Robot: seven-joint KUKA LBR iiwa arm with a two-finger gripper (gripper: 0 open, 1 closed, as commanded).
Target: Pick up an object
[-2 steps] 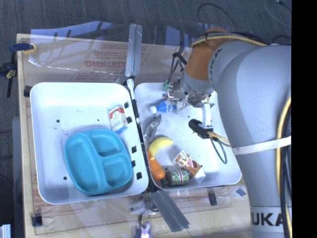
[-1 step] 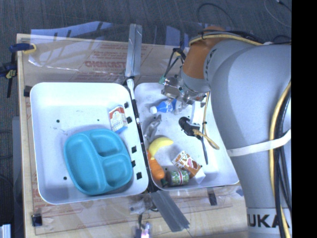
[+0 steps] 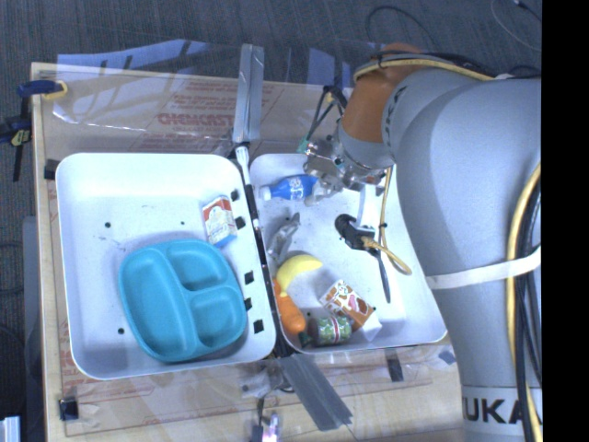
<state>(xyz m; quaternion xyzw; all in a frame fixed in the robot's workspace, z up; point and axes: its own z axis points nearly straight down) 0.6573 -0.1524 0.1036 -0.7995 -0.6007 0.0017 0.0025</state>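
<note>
In the left bin (image 3: 92,191) lie a blue divided tray (image 3: 181,297) and, just beside its upper right, a small red-and-white carton (image 3: 217,220). In the right bin (image 3: 414,325), a banana (image 3: 298,269), a carrot (image 3: 291,314) and a printed carton (image 3: 347,303) sit near the front. A water bottle (image 3: 290,190) lies at the back, close beside my tool (image 3: 329,168); its grip I cannot tell.
</note>
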